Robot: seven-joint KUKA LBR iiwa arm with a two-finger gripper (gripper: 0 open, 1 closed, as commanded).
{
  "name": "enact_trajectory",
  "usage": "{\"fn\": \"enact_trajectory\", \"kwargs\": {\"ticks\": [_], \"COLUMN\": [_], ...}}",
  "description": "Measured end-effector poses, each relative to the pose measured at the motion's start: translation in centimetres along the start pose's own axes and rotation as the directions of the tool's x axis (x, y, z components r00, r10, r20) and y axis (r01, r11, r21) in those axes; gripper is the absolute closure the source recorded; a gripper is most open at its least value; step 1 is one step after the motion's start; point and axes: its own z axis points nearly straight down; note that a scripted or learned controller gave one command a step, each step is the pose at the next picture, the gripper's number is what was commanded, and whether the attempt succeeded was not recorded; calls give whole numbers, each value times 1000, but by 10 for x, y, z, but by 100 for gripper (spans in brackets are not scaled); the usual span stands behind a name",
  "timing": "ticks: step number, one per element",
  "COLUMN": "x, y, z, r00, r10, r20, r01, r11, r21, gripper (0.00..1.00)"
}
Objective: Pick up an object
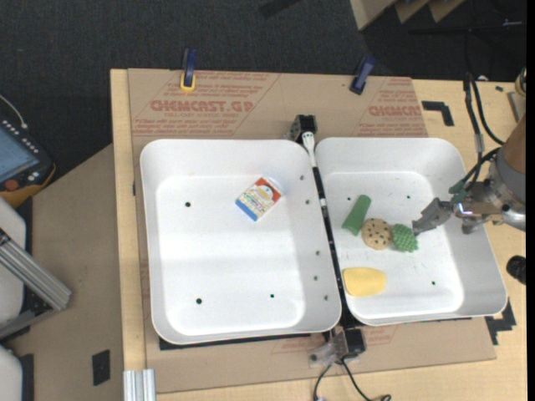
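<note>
The right bin holds a green cylinder, a round speckled cookie, a bumpy green piece and a yellow lump. A small white, blue and orange packet lies in the left bin. My gripper reaches in from the right, low over the right bin. Its tip points down-left and sits just right of the bumpy green piece, close to it or touching it. I see nothing lifted off the bin floor.
Both bins rest on a brown cardboard sheet held by clamps at the back. A black divider strip runs between the bins. Cables hang by the arm at the right.
</note>
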Motion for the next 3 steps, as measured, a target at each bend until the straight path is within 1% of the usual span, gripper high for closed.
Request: {"fn": "enact_trajectory", "kwargs": {"ticks": [1,2,3], "x": [0,52,88], "y": [1,-7,11], "z": [-10,14,-79], "r00": [1000,1000,1000], "r10": [-1,-2,-3], "r20": [1,-2,1], "r01": [1,2,3], "r11": [1000,1000,1000], "r21": [-3,4,-6], "gripper": [100,100,100]}}
